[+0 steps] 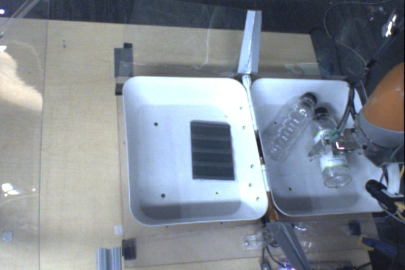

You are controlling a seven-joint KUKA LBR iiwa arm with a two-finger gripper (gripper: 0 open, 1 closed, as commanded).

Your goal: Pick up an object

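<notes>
Bench (pixel 76 155): a pale wooden top under the slanted camera, carrying two shallow white bins side by side.
Left bin (pixel 152 104): fills the nine o'clock half of the pair; a dark ribbed pad (pixel 212 150) lies flat near its middle.
Right bin (pixel 285 196): at three o'clock, holding both bottles.
Arm (pixel 387 107): grey with an orange band, reaching in from three o'clock, its wrist low over the right bin.
Long bottle (pixel 290 125): clear plastic, lying slantwise, dark cap toward one o'clock, near the bin's middle.
Short bottle (pixel 332 161): clear, lying just beside the long one on its four o'clock side, cap end up toward twelve.
Gripper (pixel 334 145): down at the short bottle's upper part; whether it is open, closed or gripping cannot be told.
Step in hand: by the look of it, the grasp attempt on the short bottle.
Next move: likely a firm close around the bottle, then a straight lift; the smooth round plastic could slip.
</notes>
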